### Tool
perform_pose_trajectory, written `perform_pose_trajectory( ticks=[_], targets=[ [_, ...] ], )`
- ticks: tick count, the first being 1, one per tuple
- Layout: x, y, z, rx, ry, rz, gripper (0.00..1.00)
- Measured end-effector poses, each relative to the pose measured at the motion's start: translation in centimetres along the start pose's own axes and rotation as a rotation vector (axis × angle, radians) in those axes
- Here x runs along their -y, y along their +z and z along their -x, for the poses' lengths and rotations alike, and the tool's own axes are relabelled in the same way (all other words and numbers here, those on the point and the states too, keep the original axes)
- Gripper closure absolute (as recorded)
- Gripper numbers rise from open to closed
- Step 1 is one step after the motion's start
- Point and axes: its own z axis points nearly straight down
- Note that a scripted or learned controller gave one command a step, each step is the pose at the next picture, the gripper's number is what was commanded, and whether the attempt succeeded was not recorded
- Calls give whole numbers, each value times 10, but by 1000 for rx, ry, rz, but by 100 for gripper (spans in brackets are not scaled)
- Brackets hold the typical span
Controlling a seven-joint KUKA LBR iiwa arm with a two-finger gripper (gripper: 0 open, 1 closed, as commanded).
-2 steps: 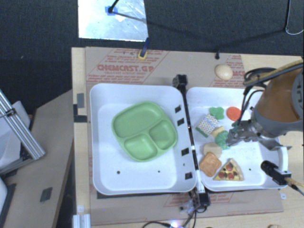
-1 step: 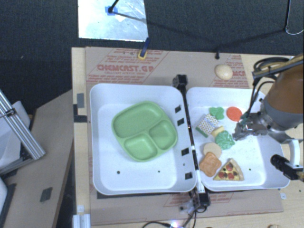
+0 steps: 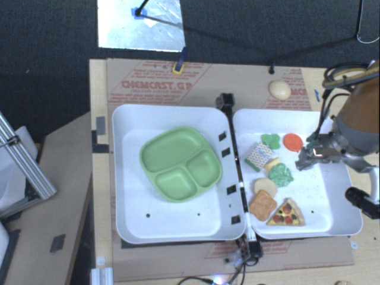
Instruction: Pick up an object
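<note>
In the right bin (image 3: pixel 338 215) lie several toy foods: a red tomato slice (image 3: pixel 292 141), a small green piece (image 3: pixel 271 140), a checkered block (image 3: pixel 259 157), a green broccoli-like piece (image 3: pixel 280 174), a beige round piece (image 3: pixel 265 186), an orange-brown biscuit (image 3: pixel 262 205) and a pizza slice (image 3: pixel 287 214). My gripper (image 3: pixel 306 159) hangs over the bin's right-middle, just right of the broccoli piece and below the tomato slice. I see nothing between its fingers.
The left bin (image 3: pixel 130 218) holds a green divided plate (image 3: pixel 180 163). A beige egg-shaped object (image 3: pixel 279 89) rests on the cardboard behind the right bin. Cables loop at the arm on the far right. A shiny sheet (image 3: pixel 141 16) lies on the floor beyond.
</note>
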Motion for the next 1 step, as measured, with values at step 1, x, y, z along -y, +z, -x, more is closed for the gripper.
perform_pose_trajectory(
  ticks=[1],
  targets=[
    [-25, -1, -43, -2, -4, -1, 100]
  ],
)
